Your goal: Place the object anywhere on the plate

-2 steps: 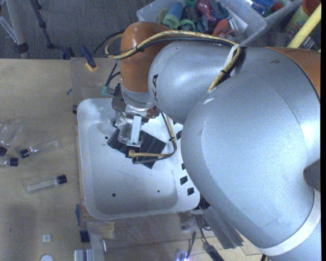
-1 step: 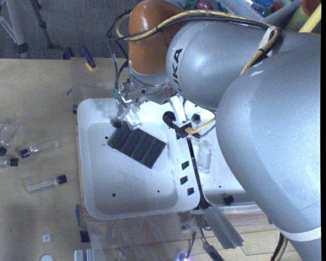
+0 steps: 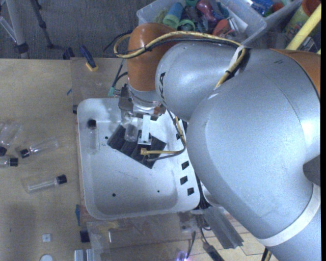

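My gripper (image 3: pixel 133 133) is low in the upper middle of the white bin (image 3: pixel 127 204), pointing straight down. A dark flat shape (image 3: pixel 118 140) lies on the bin floor directly under and beside it; I cannot make out what it is. A small clear vial with a black cap (image 3: pixel 91 124) rests against the bin's left wall, well to the left of the gripper. No plate can be made out. The big grey arm covers the right half of the view and the bin's right side.
Several clear vials with black caps lie on the wooden bench left of the bin, such as one (image 3: pixel 38 148) and another (image 3: pixel 46 182). A blue clip (image 3: pixel 90 63) lies behind the bin. A tub of colourful items (image 3: pixel 204 15) stands at the back.
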`<state>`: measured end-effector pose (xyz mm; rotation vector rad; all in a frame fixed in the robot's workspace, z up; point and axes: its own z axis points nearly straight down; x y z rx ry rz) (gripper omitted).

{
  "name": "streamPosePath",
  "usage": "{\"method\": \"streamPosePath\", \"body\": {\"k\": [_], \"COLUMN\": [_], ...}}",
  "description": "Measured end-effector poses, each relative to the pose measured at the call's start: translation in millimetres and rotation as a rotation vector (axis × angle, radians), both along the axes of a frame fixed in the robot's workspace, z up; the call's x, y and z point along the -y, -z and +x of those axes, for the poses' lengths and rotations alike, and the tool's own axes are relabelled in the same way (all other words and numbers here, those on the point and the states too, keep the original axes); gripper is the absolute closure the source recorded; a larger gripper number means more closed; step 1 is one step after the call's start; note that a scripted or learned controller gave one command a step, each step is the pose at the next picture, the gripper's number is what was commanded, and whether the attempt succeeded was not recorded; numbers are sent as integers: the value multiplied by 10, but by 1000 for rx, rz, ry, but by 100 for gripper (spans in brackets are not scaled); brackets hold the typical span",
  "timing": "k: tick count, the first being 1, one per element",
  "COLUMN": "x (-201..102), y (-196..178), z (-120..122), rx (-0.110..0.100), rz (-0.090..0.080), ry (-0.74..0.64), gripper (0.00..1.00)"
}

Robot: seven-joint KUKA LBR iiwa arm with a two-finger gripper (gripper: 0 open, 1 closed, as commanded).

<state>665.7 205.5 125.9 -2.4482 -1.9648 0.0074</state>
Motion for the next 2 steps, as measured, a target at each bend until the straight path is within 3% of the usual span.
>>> {"method": "streamPosePath", "body": {"k": [1,2], "x": [-176,-207], "y": [-171,-1086], "z": [10,-216], "rx": [6,3], "rz": [0,-1], "ry": [906,368], "gripper": [100,100]}}
